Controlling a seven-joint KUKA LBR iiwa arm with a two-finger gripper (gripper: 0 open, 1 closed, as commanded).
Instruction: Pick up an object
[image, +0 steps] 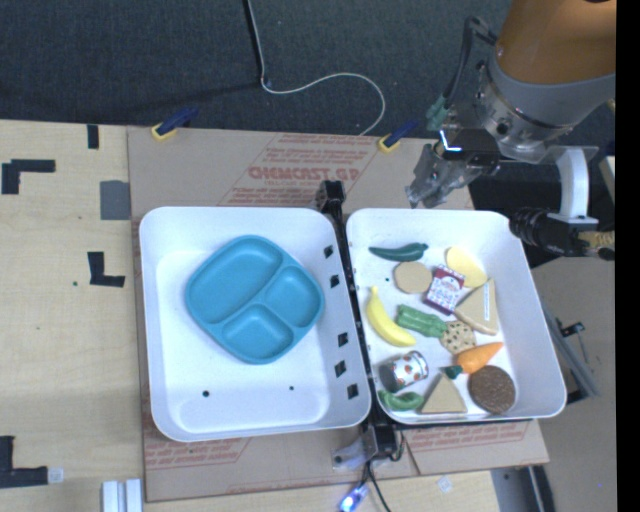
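Observation:
The right bin (535, 300) holds several toy foods: a green chili (398, 252), a yellow banana (381, 318), a red packet (444, 290), an orange carrot (478, 356), a small can (404, 372) and a round brown patty (492, 388). My gripper (434, 188) hangs beyond that bin's far rim, over the cardboard, up and left of the chili. It points down and to the left, apart from every item. I see nothing carried by it.
A blue divided plate (255, 298) lies in the left bin (160, 330). A black hinge strip (345, 300) separates the two bins. A white cable (330, 82) loops on the dark surface behind the cardboard.

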